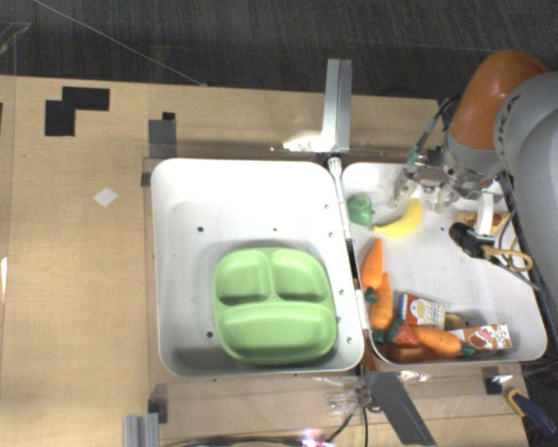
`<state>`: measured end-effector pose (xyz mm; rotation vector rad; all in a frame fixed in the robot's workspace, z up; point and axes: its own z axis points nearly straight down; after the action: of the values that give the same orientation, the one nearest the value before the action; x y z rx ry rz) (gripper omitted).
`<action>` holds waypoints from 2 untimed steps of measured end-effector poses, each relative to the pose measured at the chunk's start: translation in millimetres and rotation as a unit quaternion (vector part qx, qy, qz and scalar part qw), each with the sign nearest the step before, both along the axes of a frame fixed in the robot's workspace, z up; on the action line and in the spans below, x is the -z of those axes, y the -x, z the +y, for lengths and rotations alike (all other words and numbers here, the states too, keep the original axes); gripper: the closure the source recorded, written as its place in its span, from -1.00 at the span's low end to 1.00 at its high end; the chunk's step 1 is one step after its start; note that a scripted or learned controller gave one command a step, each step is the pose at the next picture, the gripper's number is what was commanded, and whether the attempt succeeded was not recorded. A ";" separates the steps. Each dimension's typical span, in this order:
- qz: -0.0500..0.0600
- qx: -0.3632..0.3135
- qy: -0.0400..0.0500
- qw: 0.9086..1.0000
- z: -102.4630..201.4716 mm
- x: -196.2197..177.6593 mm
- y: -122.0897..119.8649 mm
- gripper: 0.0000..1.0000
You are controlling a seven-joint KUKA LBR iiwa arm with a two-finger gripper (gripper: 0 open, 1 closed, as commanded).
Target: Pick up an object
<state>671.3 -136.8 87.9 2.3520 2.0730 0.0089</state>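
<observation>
While the pale wooden counter stretches bare along the left with a few black square marks near its far edge, the left shallow white plastic bin sits toward the middle and holds a green three-compartment plastic plate, which lies in the near half of that bin, close to the wall shared with its neighbour. Just past the divider, the right shallow white plastic bin carries the loose items: a small green round toy at the far left corner, touching a yellow plastic banana that curves just to its right. Nearer the camera, an orange plastic carrot lies along the divider wall, with another orange piece below it. Along the near wall lie a small printed carton, a second orange plastic carrot and a red-and-white printed box, packed close together. Over the far part of this bin hangs the grey arm's two-finger tool, just beside the banana's upper end and above the white floor; its opening cannot be told, and nothing shows between its tips. Black cables trail below the wrist
</observation>
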 end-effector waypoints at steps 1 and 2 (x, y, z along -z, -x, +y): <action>-0.001 -0.037 0.000 0.999 26.7 -1.8 33.4 -1.00; -0.001 -0.037 0.000 0.999 26.7 -1.8 33.3 -1.00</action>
<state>638.0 -110.1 89.7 2.2722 2.1582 0.0126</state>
